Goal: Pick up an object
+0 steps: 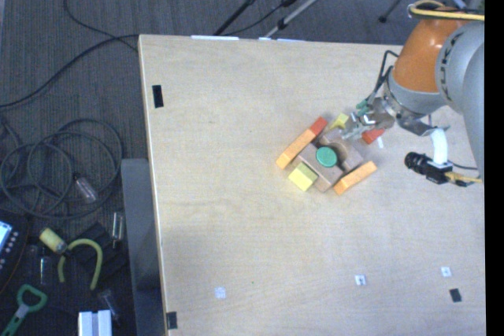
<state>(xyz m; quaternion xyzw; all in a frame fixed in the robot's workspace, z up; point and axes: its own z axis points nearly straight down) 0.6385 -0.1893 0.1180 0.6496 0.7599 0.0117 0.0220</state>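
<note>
My claw (364,124) hangs low at the right-hand edge of a small huddle of toy pieces on the pale bench top (236,232), and from up here I cannot tell how it is set, since the metal there is a blur of small parts. The pile is what I am after: a long orange bar (299,145) lying slantwise on its left, a yellow cube (302,179) at the near corner, a green round disc (326,157) sitting on a brownish block (340,161) in the middle, and a second orange bar (354,177) along the lower right. A small red piece (373,137) lies just beside my tip. These look like light, stiff wooden or plastic blocks, smooth-faced, so I judge they will slide rather than crush. The pieces touch one another, so a grab in the middle would likely jam. The second orange bar, at the outside, looks best, taken across its narrow width.
</note>
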